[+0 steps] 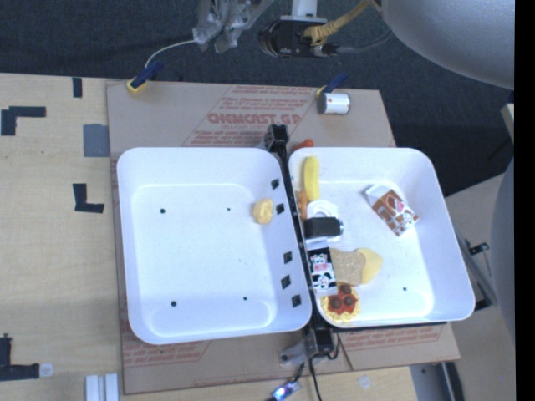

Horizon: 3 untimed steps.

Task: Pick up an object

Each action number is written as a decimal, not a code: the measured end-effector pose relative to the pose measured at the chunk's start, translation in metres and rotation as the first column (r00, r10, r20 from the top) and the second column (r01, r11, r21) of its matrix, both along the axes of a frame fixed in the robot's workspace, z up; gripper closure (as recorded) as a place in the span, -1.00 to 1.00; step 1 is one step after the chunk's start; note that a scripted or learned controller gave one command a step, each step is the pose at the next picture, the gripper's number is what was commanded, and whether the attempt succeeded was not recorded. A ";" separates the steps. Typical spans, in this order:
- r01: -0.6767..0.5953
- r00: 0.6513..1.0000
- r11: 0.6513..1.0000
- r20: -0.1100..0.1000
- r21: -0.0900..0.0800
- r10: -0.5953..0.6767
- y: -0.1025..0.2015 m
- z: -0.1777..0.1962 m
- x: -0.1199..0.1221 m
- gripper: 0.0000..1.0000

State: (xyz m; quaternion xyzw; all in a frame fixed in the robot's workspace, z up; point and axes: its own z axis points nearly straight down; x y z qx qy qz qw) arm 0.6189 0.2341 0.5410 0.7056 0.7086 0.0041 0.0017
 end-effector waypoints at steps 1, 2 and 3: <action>0.002 1.000 1.000 -0.028 -0.011 -0.002 -0.001 -0.163 -0.068 1.00; 0.003 1.000 1.000 0.008 0.000 -0.003 -0.001 -0.018 0.024 1.00; 0.003 1.000 1.000 -0.028 -0.011 -0.003 -0.002 -0.249 -0.039 1.00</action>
